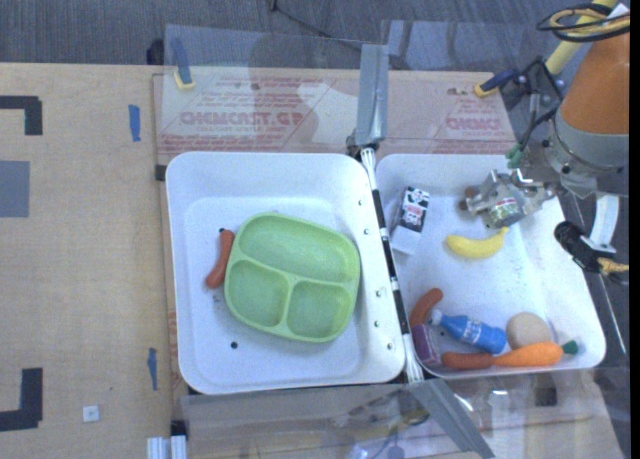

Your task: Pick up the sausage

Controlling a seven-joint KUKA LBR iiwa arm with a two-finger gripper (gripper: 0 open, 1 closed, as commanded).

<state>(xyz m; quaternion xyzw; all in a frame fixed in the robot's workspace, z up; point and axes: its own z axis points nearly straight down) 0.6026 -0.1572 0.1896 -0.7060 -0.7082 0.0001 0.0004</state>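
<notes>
1. Two white bins side by side; left bin (190, 247) has a green divided plate (292, 277), right bin (580, 317) has the loose items
2. my gripper (500, 199) is over the upper part of the right bin, above the banana (476, 244); metal parts clutter the view there, so I cannot tell whether my fingers are wide or narrow; nothing visibly between them
3. sausage (425, 306): reddish-brown, lying at a slant at the left side of the right bin, near the divider; well apart from my gripper
4. just beside the sausage's lower end: a blue bottle (472, 331); right of that a tan rounded lump (529, 328) and a carrot (505, 356) along the bin's front wall
5. small black-and-white box (414, 210) near the top left of the right bin
6. left bin: another orange-red sausage-like piece (220, 258) lies against the plate's left edge
</notes>
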